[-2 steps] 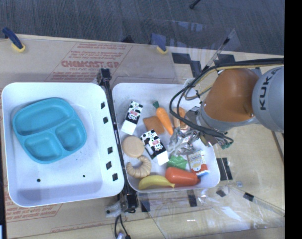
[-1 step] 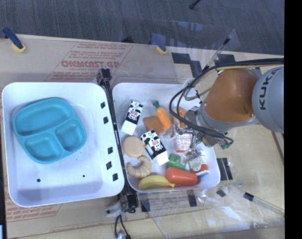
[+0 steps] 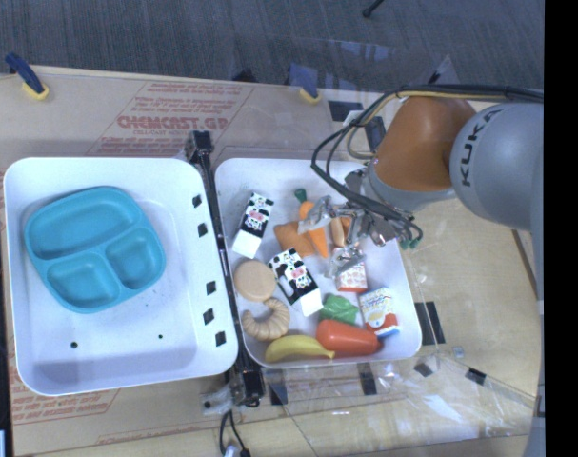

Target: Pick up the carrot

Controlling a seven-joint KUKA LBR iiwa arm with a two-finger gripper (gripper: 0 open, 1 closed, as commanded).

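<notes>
From my screen I see a counter (image 3: 98, 122) covered in brown cardboard with red print, dark carpet (image 3: 174, 17) beyond it. Two white bins sit side by side. The left bin (image 3: 41, 369) holds one blue divided plate (image 3: 91, 246). The right bin (image 3: 233, 179) holds two small cow-print cartons (image 3: 255, 223), one round biscuit (image 3: 254, 280), one pretzel-like ring (image 3: 268, 320), one banana (image 3: 296, 348), one red pepper (image 3: 346, 337), one small yoghurt cup (image 3: 379, 310) and one carrot (image 3: 313, 228). The carrot lies in the upper middle of that bin, its long axis running top to bottom, green end toward the far wall. The tool (image 3: 350, 231) hangs just right of the carrot; I cannot tell whether it is open or closed.
</notes>
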